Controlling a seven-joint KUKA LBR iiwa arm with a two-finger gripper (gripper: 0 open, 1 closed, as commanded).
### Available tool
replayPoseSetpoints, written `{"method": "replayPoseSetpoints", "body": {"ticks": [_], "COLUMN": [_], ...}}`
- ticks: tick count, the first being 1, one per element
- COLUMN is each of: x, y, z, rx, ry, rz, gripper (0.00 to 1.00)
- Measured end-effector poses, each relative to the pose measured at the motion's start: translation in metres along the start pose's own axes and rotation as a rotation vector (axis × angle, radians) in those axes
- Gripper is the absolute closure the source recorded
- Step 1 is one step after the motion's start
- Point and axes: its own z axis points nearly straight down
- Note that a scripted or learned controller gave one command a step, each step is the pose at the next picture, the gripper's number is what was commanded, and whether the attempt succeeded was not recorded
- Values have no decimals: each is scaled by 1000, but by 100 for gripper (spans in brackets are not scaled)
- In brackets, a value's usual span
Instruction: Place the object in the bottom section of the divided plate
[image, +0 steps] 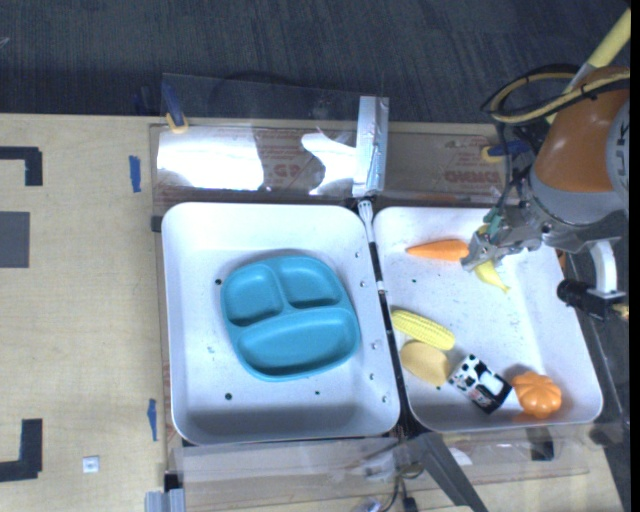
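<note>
A blue divided plate (288, 315) lies in the left bin (190, 400), with its two small sections toward the back and its large bottom section toward the front. In the right bin (545, 310), my gripper (491, 245) is low at the back. It sits right at the thick end of an orange carrot (436, 250) and just above a small yellow banana (493, 274). The gripper body hides where those two objects meet it.
At the front of the right bin lie a corn cob (421, 325), a yellow rounded fruit (426, 362), a black-and-white cow toy (478, 381) and an orange fruit (537, 395). The ridge between the bins (378, 300) runs alongside the plate. A metal bracket (370, 145) stands behind.
</note>
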Motion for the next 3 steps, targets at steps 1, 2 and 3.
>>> {"method": "replayPoseSetpoints", "body": {"ticks": [1,2,3], "x": [75,174,169], "y": [44,4,3], "z": [-1,-1,-1], "rx": [-1,3,4], "ry": [1,5,2], "rz": [171,82,90], "gripper": [100,100,0]}}
